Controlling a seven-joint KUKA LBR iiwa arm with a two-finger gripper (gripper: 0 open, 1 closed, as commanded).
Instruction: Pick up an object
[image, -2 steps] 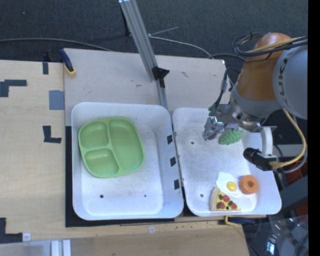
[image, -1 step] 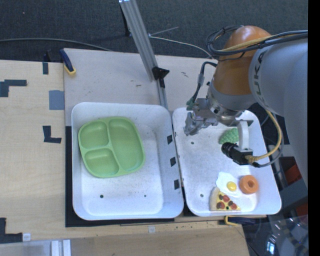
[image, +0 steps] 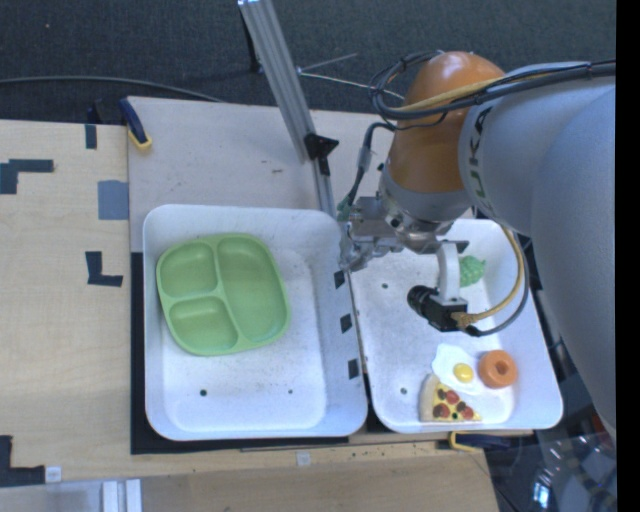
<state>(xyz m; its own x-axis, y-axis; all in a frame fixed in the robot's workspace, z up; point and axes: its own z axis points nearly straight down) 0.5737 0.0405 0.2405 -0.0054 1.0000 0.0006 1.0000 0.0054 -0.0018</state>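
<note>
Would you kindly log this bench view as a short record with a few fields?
left bin: holds a light green three-compartment plastic tray
right bin: toy fried egg, orange toy doughnut, toy pizza slice near the front corner; small green toy near the back
arm: grey with orange band, above the right bin's back part
grasp: nothing seen held

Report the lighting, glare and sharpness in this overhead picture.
Camera view: soft, even light; faint shadows under the green divided plate; a bright highlight on the arm's orange band; the grey arm near the lens looks blurred; the toy food pieces stay fairly sharp.
</note>
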